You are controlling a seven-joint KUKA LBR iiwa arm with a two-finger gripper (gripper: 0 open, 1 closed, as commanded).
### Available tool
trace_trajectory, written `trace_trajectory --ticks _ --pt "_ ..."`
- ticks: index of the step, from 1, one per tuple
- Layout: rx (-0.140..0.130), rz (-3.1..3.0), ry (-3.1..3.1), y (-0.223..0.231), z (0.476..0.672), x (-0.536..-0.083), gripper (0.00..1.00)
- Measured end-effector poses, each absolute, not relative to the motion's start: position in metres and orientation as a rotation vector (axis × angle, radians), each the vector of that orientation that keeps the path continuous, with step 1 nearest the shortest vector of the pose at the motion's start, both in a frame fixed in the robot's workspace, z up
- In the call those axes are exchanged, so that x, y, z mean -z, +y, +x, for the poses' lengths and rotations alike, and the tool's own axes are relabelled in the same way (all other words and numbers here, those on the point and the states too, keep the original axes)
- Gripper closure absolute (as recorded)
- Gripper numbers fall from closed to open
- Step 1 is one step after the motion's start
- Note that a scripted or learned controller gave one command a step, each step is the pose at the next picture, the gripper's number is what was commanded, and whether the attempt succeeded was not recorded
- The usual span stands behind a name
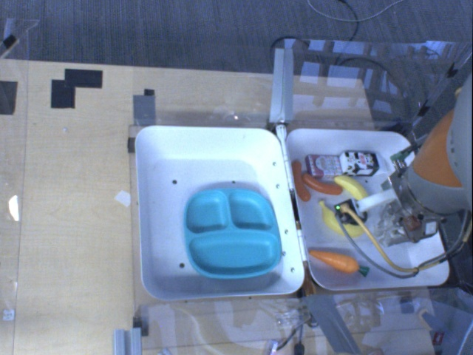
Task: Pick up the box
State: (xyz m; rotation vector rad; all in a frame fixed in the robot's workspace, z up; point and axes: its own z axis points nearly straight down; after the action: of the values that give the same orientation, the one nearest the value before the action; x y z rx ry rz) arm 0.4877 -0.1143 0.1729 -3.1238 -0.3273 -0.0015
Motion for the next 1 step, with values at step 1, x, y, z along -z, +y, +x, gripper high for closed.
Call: trace_trajectory --ticks 1 --pt "0.002 -2.928 -1.140 -0.1712 0.4874 -0.1745 1.00"
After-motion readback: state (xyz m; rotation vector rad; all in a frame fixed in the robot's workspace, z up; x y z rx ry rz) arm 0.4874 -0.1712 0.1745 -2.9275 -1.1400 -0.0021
